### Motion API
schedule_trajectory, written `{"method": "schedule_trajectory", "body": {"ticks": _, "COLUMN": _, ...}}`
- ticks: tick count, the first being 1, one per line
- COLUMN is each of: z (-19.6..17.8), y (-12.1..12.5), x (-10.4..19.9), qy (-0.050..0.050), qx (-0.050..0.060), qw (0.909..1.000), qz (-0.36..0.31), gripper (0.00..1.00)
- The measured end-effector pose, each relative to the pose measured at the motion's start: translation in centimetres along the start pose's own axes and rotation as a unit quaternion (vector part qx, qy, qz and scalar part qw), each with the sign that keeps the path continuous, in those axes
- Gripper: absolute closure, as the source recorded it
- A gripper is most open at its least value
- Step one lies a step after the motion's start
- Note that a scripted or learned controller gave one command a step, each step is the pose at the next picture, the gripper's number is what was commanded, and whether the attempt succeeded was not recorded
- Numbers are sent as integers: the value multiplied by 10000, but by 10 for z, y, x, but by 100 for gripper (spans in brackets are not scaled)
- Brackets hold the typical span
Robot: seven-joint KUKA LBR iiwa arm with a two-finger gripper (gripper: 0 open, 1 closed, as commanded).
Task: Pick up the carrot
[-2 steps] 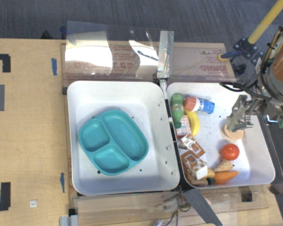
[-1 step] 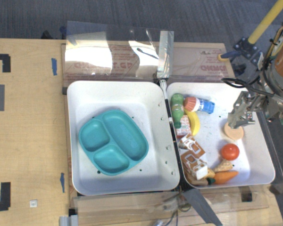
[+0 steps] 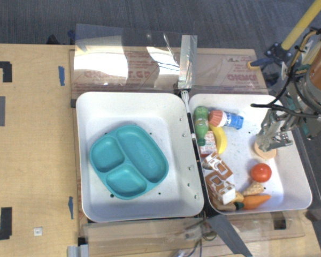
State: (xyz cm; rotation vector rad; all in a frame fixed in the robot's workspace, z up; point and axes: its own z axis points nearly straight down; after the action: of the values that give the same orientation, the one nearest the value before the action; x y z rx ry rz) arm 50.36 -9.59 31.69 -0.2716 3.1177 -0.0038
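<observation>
The orange carrot [image 3: 256,201] lies at the front edge of the right bin [image 3: 297,167], beside a small tan bread-like piece [image 3: 254,188]. My gripper [image 3: 272,142] hangs low over the right side of that bin, well behind the carrot and apart from it. It stands open just above a flat peach-coloured disc [image 3: 265,153], with nothing held between the fingers. A red tomato [image 3: 261,172] sits between the gripper and the carrot.
The right bin's left side holds a banana [image 3: 220,140], a bottle with a blue end [image 3: 226,119], green items [image 3: 201,124] and brown-and-white boxes [image 3: 219,179]. A teal divided plate [image 3: 129,160] lies in the left bin [image 3: 88,116].
</observation>
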Motion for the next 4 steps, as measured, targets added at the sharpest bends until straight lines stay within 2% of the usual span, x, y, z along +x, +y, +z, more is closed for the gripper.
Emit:
{"method": "schedule_trajectory", "body": {"ticks": 1, "z": 30, "y": 28, "x": -13, "qy": 37, "qx": -31, "qw": 9806, "qz": -1960, "gripper": 100}}
{"method": "schedule_trajectory", "body": {"ticks": 2, "z": 57, "y": 32, "x": -19, "qy": 39, "qx": -44, "qw": 9176, "qz": -3974, "gripper": 100}}
{"method": "schedule_trajectory", "body": {"ticks": 3, "z": -124, "y": 42, "x": -79, "qy": -26, "qx": 8, "qw": 8944, "qz": -4472, "gripper": 100}}
{"method": "schedule_trajectory", "body": {"ticks": 4, "z": 46, "y": 56, "x": -55, "qy": 56, "qx": -71, "qw": 9146, "qz": -4042, "gripper": 100}}
